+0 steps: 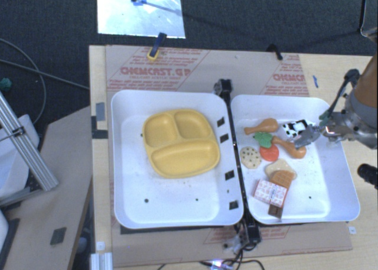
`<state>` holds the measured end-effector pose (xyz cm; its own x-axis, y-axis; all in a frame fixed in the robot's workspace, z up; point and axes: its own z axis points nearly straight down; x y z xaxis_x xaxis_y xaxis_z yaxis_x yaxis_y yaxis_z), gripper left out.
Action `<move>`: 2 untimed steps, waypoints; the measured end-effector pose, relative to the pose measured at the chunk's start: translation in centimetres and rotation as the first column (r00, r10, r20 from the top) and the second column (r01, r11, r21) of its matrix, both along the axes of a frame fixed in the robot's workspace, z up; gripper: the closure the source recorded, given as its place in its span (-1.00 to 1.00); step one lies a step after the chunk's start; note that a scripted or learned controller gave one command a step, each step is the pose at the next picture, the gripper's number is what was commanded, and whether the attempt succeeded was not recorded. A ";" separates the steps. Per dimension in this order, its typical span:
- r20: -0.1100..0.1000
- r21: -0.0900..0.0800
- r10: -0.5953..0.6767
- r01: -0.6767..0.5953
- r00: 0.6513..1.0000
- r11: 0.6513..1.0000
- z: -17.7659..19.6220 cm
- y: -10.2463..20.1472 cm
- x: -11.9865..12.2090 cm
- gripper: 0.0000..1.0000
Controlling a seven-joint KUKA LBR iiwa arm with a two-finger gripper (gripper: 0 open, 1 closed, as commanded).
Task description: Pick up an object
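Note:
Several toy foods lie in the right bin: a tan drumstick, a black-and-white piece, an orange drumstick, a red and green vegetable, a chip cookie, toast slices, a pink-and-white box and a brown bar. My gripper reaches in from the right. Its tip hangs low, just over the orange drumstick's right end and beside the black-and-white piece. Nothing is visibly lifted by it.
The left bin holds a yellow divided plate. A dark ridge with clips separates the two bins. The arm's wrist hangs over the right bin's right rim. A shiny sheet lies beyond the bench.

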<state>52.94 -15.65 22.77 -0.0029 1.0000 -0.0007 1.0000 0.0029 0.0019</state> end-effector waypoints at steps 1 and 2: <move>-0.011 0.003 -0.006 0.006 1.000 1.000 -10.8 -2.0 -4.7 -1.00; 0.007 -0.001 0.006 -0.006 1.000 1.000 -14.3 1.3 2.6 -1.00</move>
